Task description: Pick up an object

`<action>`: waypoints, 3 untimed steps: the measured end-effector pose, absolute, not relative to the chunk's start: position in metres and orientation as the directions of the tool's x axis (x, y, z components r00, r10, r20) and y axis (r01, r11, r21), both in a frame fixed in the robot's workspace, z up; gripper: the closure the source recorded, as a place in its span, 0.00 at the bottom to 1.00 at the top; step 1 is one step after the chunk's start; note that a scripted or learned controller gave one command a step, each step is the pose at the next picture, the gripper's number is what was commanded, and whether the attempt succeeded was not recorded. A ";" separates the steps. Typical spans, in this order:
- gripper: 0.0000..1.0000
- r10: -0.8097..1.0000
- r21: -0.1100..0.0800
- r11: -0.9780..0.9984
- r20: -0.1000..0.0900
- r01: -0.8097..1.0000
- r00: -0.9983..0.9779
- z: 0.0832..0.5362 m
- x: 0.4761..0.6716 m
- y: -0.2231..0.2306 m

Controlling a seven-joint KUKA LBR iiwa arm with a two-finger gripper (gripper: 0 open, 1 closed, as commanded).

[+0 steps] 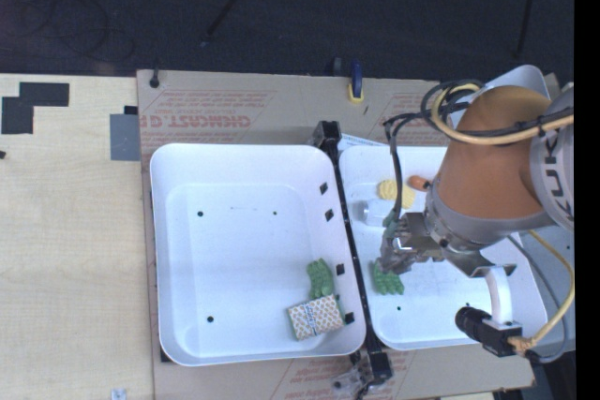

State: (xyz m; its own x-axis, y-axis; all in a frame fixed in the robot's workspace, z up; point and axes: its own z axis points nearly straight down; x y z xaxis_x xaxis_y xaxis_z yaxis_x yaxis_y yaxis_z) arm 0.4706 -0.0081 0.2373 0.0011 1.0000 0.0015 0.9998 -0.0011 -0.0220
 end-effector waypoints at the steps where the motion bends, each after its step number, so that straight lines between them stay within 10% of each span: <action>1: 1.00 1.000 -0.003 -0.007 -0.003 1.000 0.007 0.256 0.475 -0.085; 2: 1.00 1.000 0.014 0.008 0.001 1.000 -0.008 0.379 0.538 -0.018; 3: 1.00 1.000 -0.005 0.004 -0.001 1.000 -0.004 0.382 0.534 -0.021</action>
